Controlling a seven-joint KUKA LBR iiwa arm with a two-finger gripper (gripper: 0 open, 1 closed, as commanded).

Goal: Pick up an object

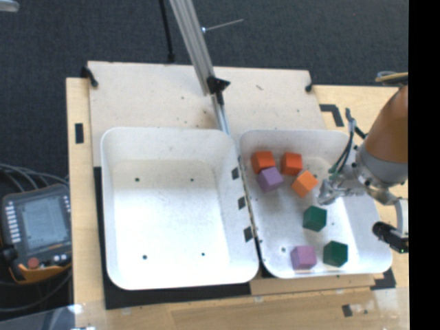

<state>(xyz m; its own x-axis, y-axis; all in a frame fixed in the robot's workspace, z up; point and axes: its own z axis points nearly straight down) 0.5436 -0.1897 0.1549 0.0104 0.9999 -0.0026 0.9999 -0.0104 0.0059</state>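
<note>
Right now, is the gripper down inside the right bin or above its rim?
Cannot tell its height. The gripper sits over the right bin, between the orange cube and a green cube.

Down at the lower left of the frame sits a grey handheld control pendant [38, 222] with a pale screen, and there's an orange part [31, 268] showing at its bottom edge. Dark cables [27, 177] loop in just above it. Across the top, dark carpet [82, 19] fills the background. A silver metal rail [192, 36] slants down from the top centre toward the middle, passing a black clamp [217, 85]. Under everything lies a pale wooden bench [79, 184], with a lighter board [158, 95] laid across its upper half and black brackets [89, 76] at the board's corners.
</note>
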